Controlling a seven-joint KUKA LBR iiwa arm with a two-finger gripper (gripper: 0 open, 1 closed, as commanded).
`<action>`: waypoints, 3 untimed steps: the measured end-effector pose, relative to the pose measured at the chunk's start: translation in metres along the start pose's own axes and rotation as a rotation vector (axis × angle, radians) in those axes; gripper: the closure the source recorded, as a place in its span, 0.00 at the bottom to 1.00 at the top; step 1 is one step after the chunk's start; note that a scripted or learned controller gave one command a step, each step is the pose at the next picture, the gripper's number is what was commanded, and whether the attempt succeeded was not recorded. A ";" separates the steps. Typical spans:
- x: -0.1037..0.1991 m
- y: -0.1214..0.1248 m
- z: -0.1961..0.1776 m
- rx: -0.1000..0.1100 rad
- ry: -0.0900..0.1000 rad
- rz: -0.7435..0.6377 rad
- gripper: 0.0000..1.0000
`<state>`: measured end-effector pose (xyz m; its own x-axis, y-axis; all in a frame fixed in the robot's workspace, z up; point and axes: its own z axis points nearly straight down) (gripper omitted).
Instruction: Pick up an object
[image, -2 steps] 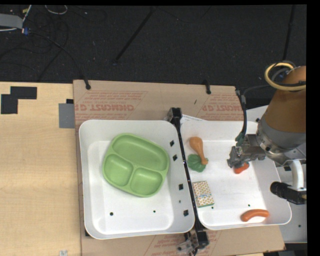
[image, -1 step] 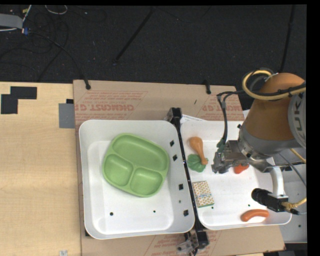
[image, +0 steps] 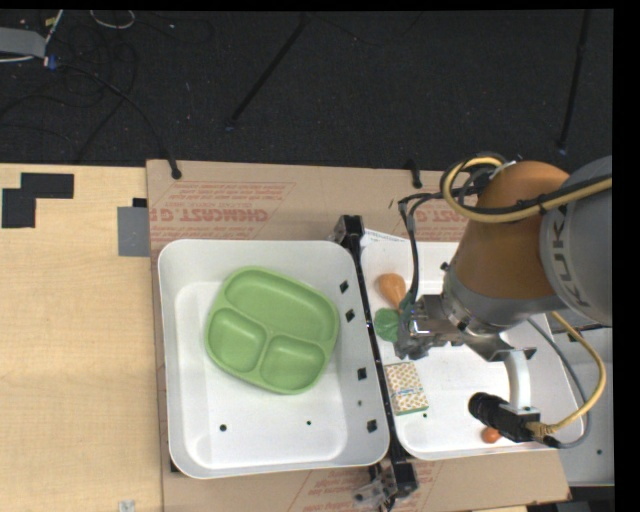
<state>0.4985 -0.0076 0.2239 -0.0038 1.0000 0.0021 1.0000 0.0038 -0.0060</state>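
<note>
Orange-banded arm (image: 510, 250) leans down into the right bin (image: 450, 425), pincer (image: 408, 335) by a green piece (image: 385, 322), grip unclear.

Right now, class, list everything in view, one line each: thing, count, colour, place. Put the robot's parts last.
left bin: 1, white, on the cardboard
right bin: 1, white, beside the left bin
plate: 1, green, three compartments, in the left bin
orange thing: 1, orange, right bin, far left part
green thing: 1, green, right bin, next to the pincer
packet: 1, pale with a pattern, right bin, by its left wall
red bit: 1, orange-red, right bin, near edge
cardboard: 1, brown, under both bins
arm: 1, grey and orange, over the right bin
pincer: 1, dark, low over the right bin's left side
</note>
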 end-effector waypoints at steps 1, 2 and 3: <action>0.048 -0.002 0.008 0.000 0.000 -0.001 1.00; 0.100 -0.002 0.002 -0.002 -0.001 -0.002 1.00; 0.097 -0.002 0.002 -0.001 -0.002 0.002 0.00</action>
